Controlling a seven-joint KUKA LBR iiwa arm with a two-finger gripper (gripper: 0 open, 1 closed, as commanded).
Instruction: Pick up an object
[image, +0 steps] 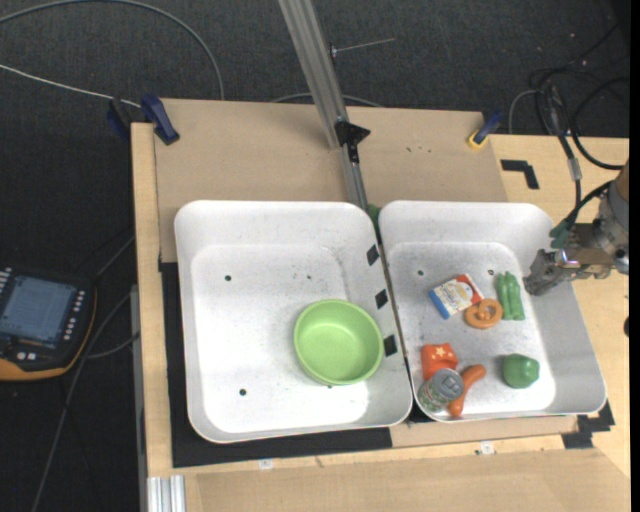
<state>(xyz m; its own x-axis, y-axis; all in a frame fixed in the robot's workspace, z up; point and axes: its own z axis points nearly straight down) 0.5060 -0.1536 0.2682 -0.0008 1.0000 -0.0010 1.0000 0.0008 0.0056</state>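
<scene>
Nearest the lens, the small jar (441, 389) lies well left of and below the pincer (548, 272), whose state I cannot tell. The approach is barely begun; next it must descend leftward onto the green block (511, 296) just beside it.

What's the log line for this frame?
gripper: over right bin rim, nothing seen held | green bowl: left bin | toys untouched

Green bowl (339, 342) in left bin (215, 232)
</scene>
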